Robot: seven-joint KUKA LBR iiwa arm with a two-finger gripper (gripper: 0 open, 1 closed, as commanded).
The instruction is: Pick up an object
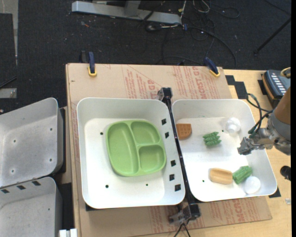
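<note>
White bin point(217, 111); ridged green object point(212, 139).

A brown board point(138, 81) with red print covers the desk at the middle of the frame, held at its upper edge by two yellow-tipped clamps point(92, 67), one toward the upper left, one toward the upper right. A black divider strip point(175, 139) runs between the two bins. At the left edge lie two grey metal trays point(27, 139), one above the other. Black cables point(217, 37) trail over the dark floor point(41, 37) along the top, beside a grey metal bar point(125, 13).
</note>
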